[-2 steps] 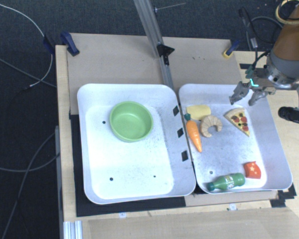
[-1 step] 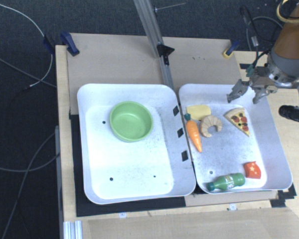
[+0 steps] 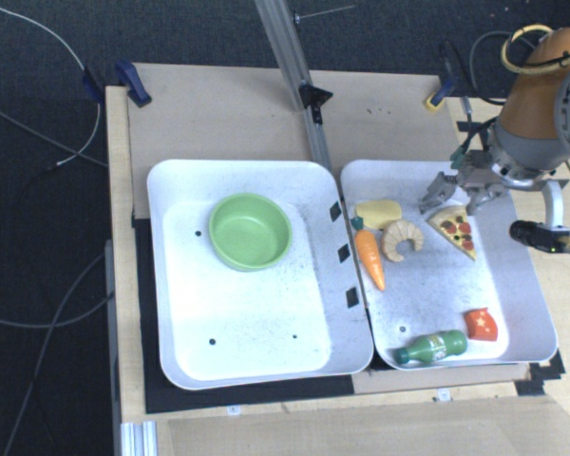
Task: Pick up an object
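**A:** Start at the tip. How do the fingers stand?

**B:** The two-finger metal gripper (image 3: 459, 194) hangs over the far part of the right white plastic bin (image 3: 541, 326), its grey fingers splayed apart with nothing between them. It sits just above the flat triangular toy pizza slice (image 3: 455, 230), near that slice's wide crust end.

**A:** So that slice is the likely target?

**B:** I judge so; it lies nearest. To take it well, the fingers should straddle the slice across its narrow width, not along its length, and go down until they almost meet the bin floor, since the piece lies flat and gives little edge to bite.

**A:** Anything crowding it?

**B:** The pale curled toy croissant (image 3: 403, 239) lies just beside it toward the left, with the orange toy carrot (image 3: 369, 258) and a pale yellow block (image 3: 378, 213) beyond. The left finger needs to come down between slice and croissant without nudging either. The green toy bottle (image 3: 431, 348) and red toy pepper (image 3: 482, 324) are well apart, and the round green bowl (image 3: 251, 231) sits in the left white bin (image 3: 171, 331).

**A:** What can't you make out?

**B:** How high the fingertips are above the slice; the slanted view hides it. The arm's upper part is cut by the frame edge.
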Tool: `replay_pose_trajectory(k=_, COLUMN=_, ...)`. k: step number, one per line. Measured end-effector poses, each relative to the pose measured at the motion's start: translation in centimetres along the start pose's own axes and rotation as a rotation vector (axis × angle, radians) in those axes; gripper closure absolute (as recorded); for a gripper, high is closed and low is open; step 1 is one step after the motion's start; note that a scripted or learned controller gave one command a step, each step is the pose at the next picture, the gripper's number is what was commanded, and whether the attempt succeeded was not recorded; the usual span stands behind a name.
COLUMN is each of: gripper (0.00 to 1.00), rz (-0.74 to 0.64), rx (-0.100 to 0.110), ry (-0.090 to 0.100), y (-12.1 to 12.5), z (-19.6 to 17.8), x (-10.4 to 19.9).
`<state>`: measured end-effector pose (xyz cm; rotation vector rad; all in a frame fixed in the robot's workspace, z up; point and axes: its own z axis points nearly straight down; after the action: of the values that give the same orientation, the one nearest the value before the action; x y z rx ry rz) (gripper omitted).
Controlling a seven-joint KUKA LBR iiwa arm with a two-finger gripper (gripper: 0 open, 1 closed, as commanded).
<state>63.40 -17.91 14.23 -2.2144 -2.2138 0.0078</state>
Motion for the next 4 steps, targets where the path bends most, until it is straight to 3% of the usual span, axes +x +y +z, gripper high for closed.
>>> replay_pose_trajectory(k=1, gripper=0.00, rz=-0.001, rx=-0.007, ry=-0.002, y=0.2, z=4.7, x=0.1)
replay_pose_trajectory(k=2, gripper=1.00, rz=-0.001, rx=-0.015, ry=-0.004, y=0.3, z=3.0, x=0.0)
replay_pose_trajectory(k=4, gripper=1.00, rz=-0.001, rx=-0.018, ry=-0.004, y=0.0, z=-8.1, x=-0.5)
